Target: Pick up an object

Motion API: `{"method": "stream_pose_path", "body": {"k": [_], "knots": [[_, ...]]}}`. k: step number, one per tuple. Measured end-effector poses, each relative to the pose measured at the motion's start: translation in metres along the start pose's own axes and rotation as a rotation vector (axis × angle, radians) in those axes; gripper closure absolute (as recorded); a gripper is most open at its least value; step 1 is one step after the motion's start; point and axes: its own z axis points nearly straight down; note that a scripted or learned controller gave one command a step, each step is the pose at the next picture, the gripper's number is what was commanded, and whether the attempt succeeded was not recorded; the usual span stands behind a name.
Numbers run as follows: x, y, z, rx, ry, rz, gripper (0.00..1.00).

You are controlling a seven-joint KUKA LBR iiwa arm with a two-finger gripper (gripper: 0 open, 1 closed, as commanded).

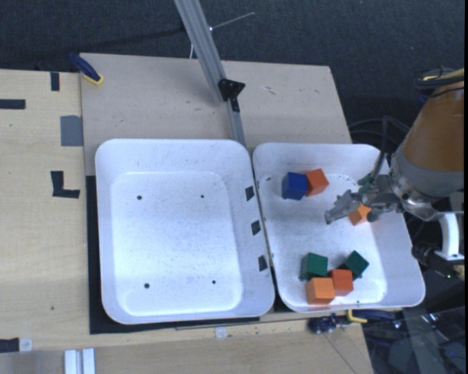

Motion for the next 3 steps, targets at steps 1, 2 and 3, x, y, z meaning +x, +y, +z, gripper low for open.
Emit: {"method": "stream_pose_path", "body": {"k": [1,2,3], "knots": [[0.0,0.0,0.0,0.0,0.0,0.0,0.0],[-0.003,-0.006,0.045,0.005,0.0,0.002,0.0],[0.002,-0.006,0.109,0.007,0.001,0.002,0.0]]}}
